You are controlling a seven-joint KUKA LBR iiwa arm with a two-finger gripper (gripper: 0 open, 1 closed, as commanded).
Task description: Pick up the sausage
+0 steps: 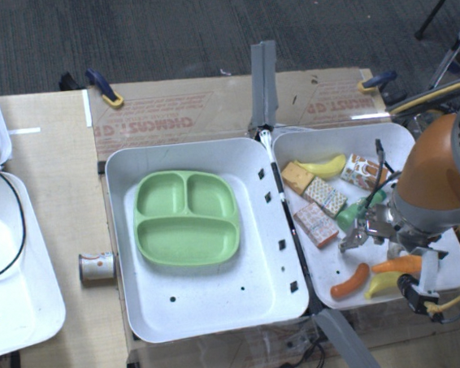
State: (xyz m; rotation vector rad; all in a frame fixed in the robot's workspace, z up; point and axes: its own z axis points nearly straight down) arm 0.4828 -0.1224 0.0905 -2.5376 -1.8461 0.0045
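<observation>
A green divided plate (187,217) of smooth plastic sits in the left bin (131,255); the right bin (325,271) holds a patterned box (316,223), a yellow banana (324,166) and, near its front edge, the sausage (350,281), a short reddish-orange curved cylinder lying flat; it looks light, smooth, probably slippery plastic, best pinched across its middle; the gripper (357,238) hangs just above and behind it, metal fingers apart by a little, holding nothing; beside the sausage lies an orange carrot (398,265).
</observation>
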